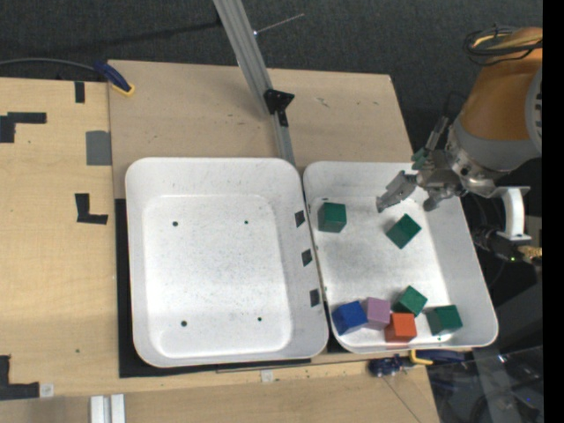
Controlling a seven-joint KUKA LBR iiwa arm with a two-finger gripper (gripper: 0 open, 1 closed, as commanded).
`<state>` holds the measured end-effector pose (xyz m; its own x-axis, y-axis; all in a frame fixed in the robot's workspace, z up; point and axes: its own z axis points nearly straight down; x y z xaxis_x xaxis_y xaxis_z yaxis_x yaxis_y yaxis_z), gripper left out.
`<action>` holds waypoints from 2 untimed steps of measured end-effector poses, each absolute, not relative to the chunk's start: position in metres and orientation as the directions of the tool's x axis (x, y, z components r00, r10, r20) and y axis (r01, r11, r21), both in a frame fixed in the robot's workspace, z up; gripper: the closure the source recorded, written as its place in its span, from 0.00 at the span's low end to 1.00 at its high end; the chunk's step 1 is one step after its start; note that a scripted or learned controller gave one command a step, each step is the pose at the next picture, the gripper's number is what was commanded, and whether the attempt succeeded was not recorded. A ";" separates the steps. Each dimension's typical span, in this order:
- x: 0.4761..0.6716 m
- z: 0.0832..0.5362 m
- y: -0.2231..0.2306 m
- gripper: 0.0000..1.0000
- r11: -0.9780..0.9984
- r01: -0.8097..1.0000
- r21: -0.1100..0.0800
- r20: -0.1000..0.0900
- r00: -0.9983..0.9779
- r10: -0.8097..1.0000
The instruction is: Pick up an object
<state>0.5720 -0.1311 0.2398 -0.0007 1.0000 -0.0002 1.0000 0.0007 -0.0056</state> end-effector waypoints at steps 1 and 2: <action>0.574 0.194 -0.136 0.00 0.001 1.000 -0.006 0.000 -0.001 1.000; 0.583 0.142 -0.135 0.00 0.002 1.000 -0.006 0.000 -0.002 1.000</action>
